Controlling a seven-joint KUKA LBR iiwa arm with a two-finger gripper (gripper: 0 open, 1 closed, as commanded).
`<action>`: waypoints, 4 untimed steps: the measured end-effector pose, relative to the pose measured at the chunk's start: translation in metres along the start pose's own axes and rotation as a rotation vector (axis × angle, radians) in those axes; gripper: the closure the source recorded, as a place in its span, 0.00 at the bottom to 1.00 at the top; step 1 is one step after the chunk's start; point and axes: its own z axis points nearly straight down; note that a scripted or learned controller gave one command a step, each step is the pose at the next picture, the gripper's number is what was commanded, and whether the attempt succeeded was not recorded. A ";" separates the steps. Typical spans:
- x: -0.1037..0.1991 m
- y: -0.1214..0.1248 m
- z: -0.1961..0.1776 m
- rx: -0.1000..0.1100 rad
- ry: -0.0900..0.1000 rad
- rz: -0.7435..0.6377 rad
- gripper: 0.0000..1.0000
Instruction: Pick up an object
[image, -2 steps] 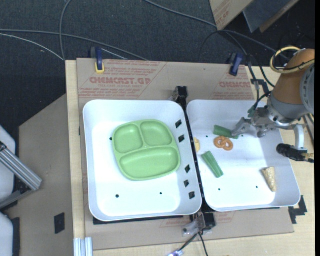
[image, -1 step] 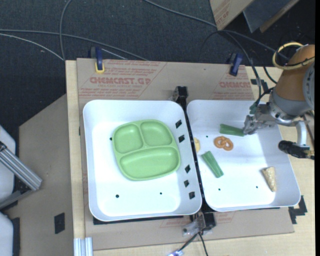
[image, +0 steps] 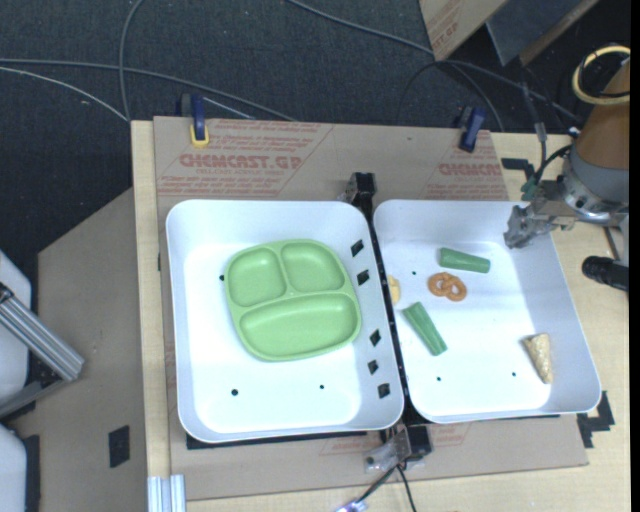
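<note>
At the upper right of the frame, the gripper (image: 519, 232) hangs over the far right rim of the right bin (image: 560, 330), carried by the grey arm (image: 600, 160) that enters from the right edge; whether its fingers are apart or together cannot be told at this size, and nothing is seen between them. Inside the right bin lie five small objects: a green cylinder (image: 464, 261) near the upper middle, closest to the gripper but apart from it; a brown pretzel (image: 448, 287) just below and left of that cylinder; a green stick (image: 424, 328) lying slantwise lower left of the pretzel; a tan wedge (image: 540, 356) near the lower right wall; and a small pale piece (image: 393, 291) against the left wall. The left bin (image: 200, 380) holds a green divided plate (image: 293, 299) (three compartments, two small above one large), lying flat at the middle. Both bins rest side by side on the table (image: 250, 150), a brown board with red lettering, clamped at its upper edge by two blue clamps (image: 199, 120).
</note>
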 end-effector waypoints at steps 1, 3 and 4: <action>-0.001 0.002 -0.052 0.000 0.000 0.000 1.00; 0.117 0.005 -0.066 0.009 0.006 -0.006 1.00; 0.164 0.007 -0.060 0.010 0.005 -0.004 1.00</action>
